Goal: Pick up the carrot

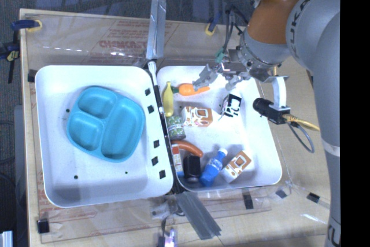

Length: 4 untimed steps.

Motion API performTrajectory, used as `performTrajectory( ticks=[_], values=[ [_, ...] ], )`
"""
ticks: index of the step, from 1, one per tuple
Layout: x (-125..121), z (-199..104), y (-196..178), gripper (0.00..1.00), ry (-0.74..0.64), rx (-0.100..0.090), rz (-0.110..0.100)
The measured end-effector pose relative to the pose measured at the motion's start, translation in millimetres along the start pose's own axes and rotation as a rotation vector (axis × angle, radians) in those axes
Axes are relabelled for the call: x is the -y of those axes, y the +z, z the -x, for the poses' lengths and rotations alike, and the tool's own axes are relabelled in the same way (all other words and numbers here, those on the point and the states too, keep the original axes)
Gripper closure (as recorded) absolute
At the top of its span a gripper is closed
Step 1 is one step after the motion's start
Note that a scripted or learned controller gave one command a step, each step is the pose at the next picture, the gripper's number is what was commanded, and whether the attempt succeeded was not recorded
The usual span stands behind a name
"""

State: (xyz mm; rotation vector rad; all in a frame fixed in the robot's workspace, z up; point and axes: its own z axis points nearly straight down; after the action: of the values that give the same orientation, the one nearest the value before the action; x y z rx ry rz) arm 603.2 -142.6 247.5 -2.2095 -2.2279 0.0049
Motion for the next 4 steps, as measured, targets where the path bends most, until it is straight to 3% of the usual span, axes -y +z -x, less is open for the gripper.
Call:
performTrajectory(
  ticks=[1, 2, 3, 4],
  values=[
    [-44.6, -25.3, 107.2, 0.0, -0.092, 0.001, 0.0],
    [-29.8, 7.1, 154.8, 0.0, 0.078, 0.002, 0.002],
    [-54.9, 27.9, 154.6, 0.0, 0.05, 0.0, 0.004],
    [-53.6, 25.9, 146.5, 1.0, 0.043, -0.001, -0.007]
  ],
)
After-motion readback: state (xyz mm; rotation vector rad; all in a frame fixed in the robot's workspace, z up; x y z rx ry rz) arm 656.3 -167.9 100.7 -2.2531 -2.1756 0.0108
